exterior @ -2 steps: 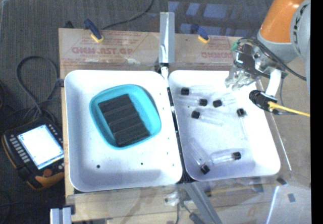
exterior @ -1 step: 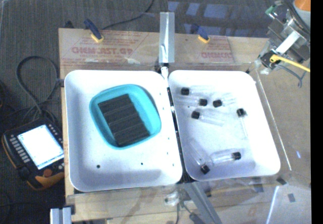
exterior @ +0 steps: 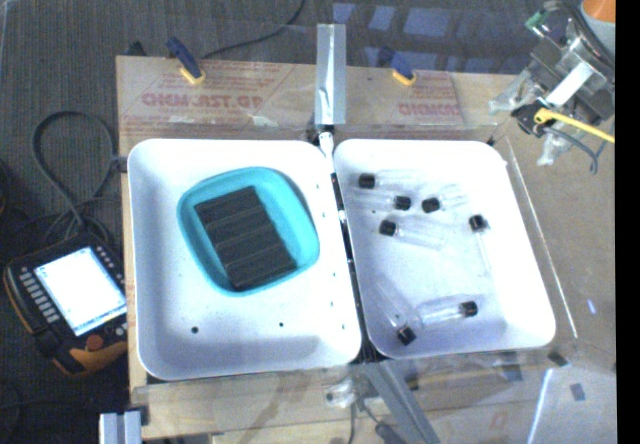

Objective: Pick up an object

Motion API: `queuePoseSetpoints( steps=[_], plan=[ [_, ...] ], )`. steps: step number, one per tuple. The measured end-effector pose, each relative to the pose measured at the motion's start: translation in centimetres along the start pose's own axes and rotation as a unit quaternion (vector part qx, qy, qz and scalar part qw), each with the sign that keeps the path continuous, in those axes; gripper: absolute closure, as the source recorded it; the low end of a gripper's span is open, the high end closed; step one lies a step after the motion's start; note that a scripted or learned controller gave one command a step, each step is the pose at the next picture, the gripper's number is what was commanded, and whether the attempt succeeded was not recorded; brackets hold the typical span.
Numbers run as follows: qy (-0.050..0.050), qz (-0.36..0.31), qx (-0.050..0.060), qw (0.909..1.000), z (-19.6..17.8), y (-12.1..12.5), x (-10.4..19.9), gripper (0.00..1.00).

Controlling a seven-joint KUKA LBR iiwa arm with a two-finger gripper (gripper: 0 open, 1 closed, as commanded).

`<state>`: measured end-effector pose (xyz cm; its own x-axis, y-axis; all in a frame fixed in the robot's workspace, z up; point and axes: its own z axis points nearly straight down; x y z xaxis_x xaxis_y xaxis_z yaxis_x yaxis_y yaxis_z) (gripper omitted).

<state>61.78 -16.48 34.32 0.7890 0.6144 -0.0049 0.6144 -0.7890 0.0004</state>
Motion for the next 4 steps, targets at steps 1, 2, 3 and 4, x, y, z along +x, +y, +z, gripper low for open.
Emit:
queuePoseSetpoints(
  steps=[1, 2, 3, 4],
  plan=[
    [0.0, -0.104, 0.0, 0.9945, -7.2, 4.0, -1.2, 0.0],
    [0.0, -0.1, 0.001, 0.995, 18.3, 2.4, 3.2, 0.0],
    [0.001, -0.178, -0.001, 0.9841, 10.3, 5.7, 0.5, 0.0],
    [0.002, -0.301, 0.001, 0.9536, 23.7, 0.0, -2.1, 0.0]
  ],
)
